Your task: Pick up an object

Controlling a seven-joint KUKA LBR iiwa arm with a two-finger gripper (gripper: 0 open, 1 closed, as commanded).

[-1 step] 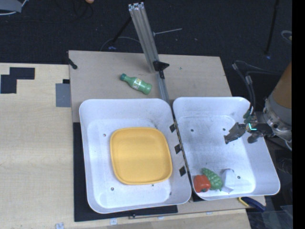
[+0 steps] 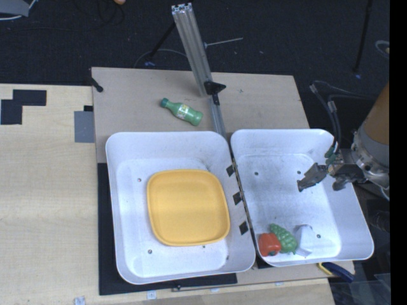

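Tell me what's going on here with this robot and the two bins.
The arm reaches in from the right, its gripper over the right bin, with nothing visible between its fingers. A red and green toy and a small white object lie at that bin's near edge. The left bin holds a yellow plate. A green bottle lies on the bench behind the bins.

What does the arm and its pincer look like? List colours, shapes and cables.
The arm enters from the right: an orange band above a grey, rounded wrist. The pincer is dark, with two short angular fingers, and a small green spot shows near its base. Thin dark cables loop up from the wrist. No markings can be made out.
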